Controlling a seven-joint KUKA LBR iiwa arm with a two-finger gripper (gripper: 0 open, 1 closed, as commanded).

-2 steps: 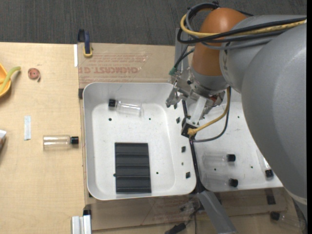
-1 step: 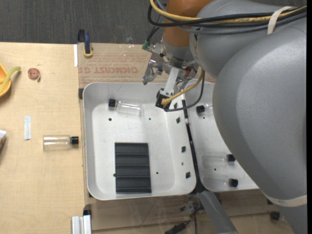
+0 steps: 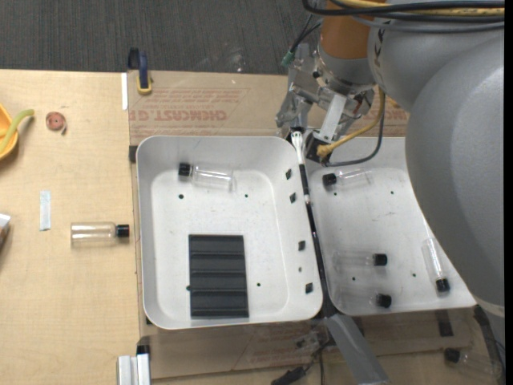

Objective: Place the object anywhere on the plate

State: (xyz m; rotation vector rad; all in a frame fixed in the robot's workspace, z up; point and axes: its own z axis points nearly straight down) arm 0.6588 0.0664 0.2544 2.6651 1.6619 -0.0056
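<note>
A black ridged plate (image 3: pixel 217 276) lies flat in the front half of the left bin (image 3: pixel 152 215). A clear vial with a black cap (image 3: pixel 205 176) lies on its side in the back of that bin, well apart from the plate. My gripper (image 3: pixel 303 135) hangs at the back of the bench, over the rims where the two bins meet. It is beyond the plate and to the right of the vial. I see nothing held in it. The arm's grey body covers the right side of the view.
The right bin (image 3: pixel 401 215) holds several clear capped vials, such as one at the back (image 3: pixel 346 179) and one at the right (image 3: pixel 435 265). On the wooden bench at the left lie another vial (image 3: pixel 98 232), a white strip (image 3: pixel 45 210) and a yellow object (image 3: pixel 8 131).
</note>
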